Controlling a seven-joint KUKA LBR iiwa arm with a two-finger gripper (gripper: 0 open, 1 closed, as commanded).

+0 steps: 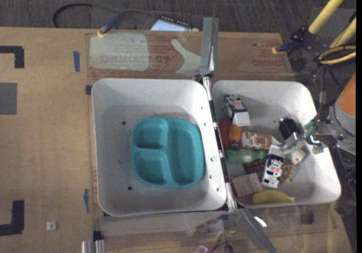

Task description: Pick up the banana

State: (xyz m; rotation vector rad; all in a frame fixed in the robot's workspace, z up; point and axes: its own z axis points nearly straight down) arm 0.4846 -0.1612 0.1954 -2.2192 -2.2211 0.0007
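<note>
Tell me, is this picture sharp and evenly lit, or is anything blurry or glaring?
Camera view: soft all over, so the small items beside the banana blur together; the white bins look bright and washed out; the floor at the top is dim; the tool is hard to make out.

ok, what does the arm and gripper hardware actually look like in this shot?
At the view's right edge, the arm shows a grey body with an orange band. The gripper below it is small, silver-grey metal with a black block on its bin side and thin dark cables running up toward the wrist. No readable markings.
</note>
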